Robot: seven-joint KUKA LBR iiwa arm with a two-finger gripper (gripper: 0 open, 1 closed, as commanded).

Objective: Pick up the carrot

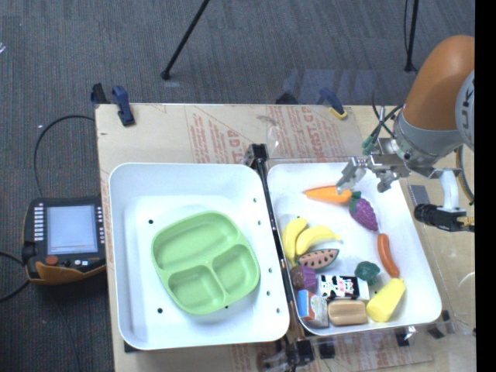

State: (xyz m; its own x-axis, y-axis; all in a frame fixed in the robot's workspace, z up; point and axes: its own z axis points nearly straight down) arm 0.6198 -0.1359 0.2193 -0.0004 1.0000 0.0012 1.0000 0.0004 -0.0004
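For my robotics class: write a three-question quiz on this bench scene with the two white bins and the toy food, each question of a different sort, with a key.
1. True or false: the orange toy carrot lies in the right-hand white bin.
2. Multiple choice: the green plastic divided plate has how many compartments? A) two B) three C) five
3. Fill in: directly right of the carrot's thick end lies a bunch of purple toy ____.

Key
1. True; it rests near that bin's far edge, with the two-finger gripper just above it.
2. B; the plate sits in the left-hand white bin.
3. grapes
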